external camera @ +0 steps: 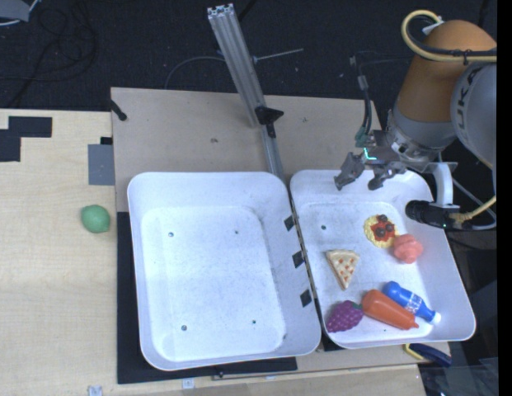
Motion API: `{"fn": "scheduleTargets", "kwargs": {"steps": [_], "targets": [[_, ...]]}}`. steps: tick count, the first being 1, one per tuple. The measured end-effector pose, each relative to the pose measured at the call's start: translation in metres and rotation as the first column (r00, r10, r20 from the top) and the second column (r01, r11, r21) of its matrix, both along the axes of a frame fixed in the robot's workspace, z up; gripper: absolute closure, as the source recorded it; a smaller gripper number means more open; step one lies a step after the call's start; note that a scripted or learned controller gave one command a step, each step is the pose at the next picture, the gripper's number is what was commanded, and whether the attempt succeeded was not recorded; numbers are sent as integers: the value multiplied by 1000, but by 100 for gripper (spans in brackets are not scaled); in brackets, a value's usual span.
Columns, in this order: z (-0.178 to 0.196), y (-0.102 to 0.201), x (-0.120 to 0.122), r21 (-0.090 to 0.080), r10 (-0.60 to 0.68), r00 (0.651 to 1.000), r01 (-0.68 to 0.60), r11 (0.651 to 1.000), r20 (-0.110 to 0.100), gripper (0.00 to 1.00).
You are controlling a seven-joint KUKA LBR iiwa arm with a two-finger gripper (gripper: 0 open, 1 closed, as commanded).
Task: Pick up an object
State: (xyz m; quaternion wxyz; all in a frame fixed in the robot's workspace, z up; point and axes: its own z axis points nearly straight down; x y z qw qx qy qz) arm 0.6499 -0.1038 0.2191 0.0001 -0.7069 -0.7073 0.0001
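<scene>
My gripper [364,177] hangs over the far edge of the right bin [317,195], its two dark fingers spread open with nothing between them. Below it in that bin lie a yellow and red round toy [379,229], a pink ball [407,248], a pizza slice [344,266], a purple grape bunch [345,316], an orange carrot [388,309] and a blue bottle [410,300]. All of these lie nearer the front than the gripper and apart from it.
The left bin [210,266] sits beside the right one, joined by black clips. A green ball [96,219] rests on the bench to the left. A slanted metal post [246,73] rises behind the bins.
</scene>
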Motion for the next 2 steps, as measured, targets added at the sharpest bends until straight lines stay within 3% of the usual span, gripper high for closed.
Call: {"fn": "scheduleTargets", "kwargs": {"steps": [1, 2], "targets": [[0, 0, 0, 0, 0, 1000, 0, 1000, 0, 0], [-61, 7, 1, 1, 0, 1000, 0, 1000, -5, 0]]}}
